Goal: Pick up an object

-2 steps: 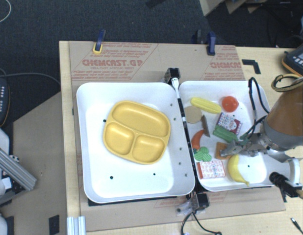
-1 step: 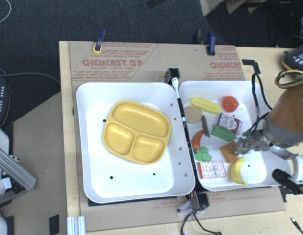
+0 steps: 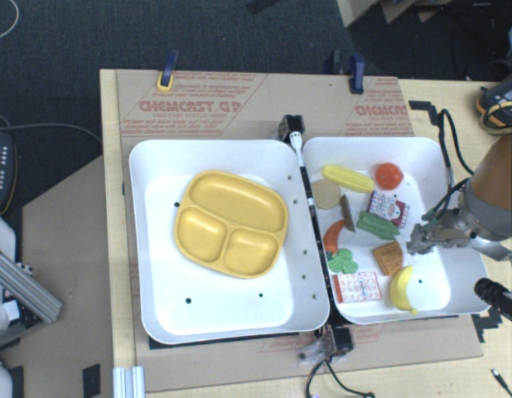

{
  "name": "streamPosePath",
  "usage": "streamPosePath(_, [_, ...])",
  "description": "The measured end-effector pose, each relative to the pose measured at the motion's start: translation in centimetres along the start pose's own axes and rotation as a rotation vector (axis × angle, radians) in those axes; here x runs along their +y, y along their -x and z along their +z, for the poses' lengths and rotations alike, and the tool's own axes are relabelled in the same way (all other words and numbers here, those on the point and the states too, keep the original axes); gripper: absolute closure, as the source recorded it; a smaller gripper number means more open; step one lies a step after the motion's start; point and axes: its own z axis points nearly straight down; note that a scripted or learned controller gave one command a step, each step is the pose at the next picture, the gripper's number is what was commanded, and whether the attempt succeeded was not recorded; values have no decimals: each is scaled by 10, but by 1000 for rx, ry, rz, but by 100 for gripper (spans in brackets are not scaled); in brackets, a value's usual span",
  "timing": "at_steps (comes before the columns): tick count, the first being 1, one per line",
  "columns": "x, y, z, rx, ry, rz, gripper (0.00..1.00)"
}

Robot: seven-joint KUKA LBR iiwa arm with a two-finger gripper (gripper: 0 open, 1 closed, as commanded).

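Claw (image 3: 423,240) hovers over right bin (image 3: 430,152) near lemon (image 3: 402,287); cannot tell its state

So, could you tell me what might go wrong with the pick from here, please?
The toys in the right bin lie crowded, so closing on the green block could also catch the red-and-white packet touching it. The gripper sits near the bin's right side, so a descent might nudge the lemon or brown block instead.

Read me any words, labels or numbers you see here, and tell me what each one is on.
"CHEMCAST GP": red print, rather blurred, on the brown board behind the left bin; repeated, partly cut off, behind the right bin.
Red-and-white packet: print too small to read.
Red-and-white card: print too blurred to read.
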Motion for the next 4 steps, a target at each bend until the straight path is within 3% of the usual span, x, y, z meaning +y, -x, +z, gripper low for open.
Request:
streamPosePath(1, [8,-7,-57,0,3,-2,100])
streamPosePath(2, [9,-7,-80,0,0,-1,100])
streamPosePath(4, [28,-108,-95,3,-1,-6,100])
